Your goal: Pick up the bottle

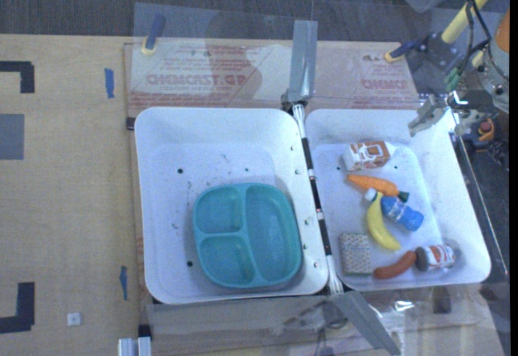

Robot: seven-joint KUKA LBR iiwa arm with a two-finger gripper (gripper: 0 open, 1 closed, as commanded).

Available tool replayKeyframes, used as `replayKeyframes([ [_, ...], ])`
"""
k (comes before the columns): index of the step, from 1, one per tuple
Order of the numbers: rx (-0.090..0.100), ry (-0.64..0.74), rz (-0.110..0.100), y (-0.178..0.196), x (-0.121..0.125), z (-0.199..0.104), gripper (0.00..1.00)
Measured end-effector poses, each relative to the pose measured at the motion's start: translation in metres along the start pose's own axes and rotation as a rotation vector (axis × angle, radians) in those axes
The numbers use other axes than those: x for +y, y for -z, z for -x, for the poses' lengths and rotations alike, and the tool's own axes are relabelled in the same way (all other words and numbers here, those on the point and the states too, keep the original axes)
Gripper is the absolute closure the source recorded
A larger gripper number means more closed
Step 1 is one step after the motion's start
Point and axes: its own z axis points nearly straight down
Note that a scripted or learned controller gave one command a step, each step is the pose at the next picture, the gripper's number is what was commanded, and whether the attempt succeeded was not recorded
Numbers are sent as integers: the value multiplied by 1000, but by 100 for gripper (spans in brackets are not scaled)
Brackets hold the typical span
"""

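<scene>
While the arm hung off at the right, the near end of the right bin (pixel 477 265) held a sausage (pixel 394 266), a small jar (pixel 438 256) and a banana (pixel 380 224). Bottle (pixel 400 211): blue, lying flat mid-bin, touching the banana, long axis slanting near-right to far-left, cap end toward a carrot (pixel 372 182). Farther back, the tool (pixel 439 109) hovered over the bin's far right corner, fingers spread apart, nothing between them. Bottle lay nearward and slightly left of it.
</scene>
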Motion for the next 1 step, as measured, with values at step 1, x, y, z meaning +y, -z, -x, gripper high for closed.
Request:
replayKeyframes([
  [1,0,0,1,-113,-5,-36,0],
])
